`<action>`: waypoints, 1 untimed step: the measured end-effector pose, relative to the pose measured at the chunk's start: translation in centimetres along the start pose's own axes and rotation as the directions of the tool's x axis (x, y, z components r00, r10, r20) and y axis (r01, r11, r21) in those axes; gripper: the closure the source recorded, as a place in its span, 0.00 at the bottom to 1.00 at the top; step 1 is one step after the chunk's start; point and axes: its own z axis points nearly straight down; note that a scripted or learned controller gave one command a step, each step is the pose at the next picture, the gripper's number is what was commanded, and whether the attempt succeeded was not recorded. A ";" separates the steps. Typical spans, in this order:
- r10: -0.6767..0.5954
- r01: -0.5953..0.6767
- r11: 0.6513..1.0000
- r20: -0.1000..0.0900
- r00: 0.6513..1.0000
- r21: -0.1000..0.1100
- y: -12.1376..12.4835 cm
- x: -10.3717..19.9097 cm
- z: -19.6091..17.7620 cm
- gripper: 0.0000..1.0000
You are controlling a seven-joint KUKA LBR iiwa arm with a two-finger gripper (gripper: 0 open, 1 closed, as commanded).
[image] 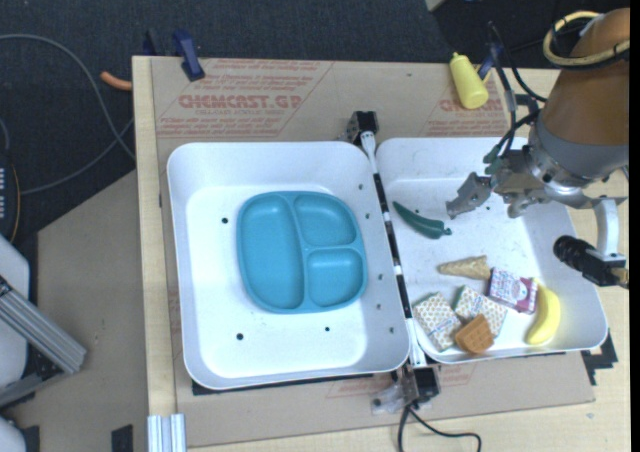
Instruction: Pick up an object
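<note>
Far to the tool's left, you have the blue divided plate [300, 250] lying in the left bin [195, 240], well apart from the work. Coming right, the green pod-shaped piece [420, 221] lies in the right bin [430, 160] just beside the tool's left fingertip and slightly below it. Below the tool, near the front wall, sit the cone-shaped wafer [465, 266], two crackers [437, 316], a brown cookie [474, 336], a small pink packet [511, 290] and the banana [544, 316].

The tool [492, 192] hangs over the bin's upper half with its fingers spread apart and nothing between them. You are at the approach step, I judge: no object is lifted yet. The green piece looks the nearest candidate. The next move calls for shifting left and down to straddle it, then lowering and closing on its narrow width.
</note>
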 end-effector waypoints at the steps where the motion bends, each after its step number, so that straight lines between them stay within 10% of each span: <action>1: 0.002 -0.002 1.000 0.000 1.000 -0.001 -2.2 -1.1 13.1 0.00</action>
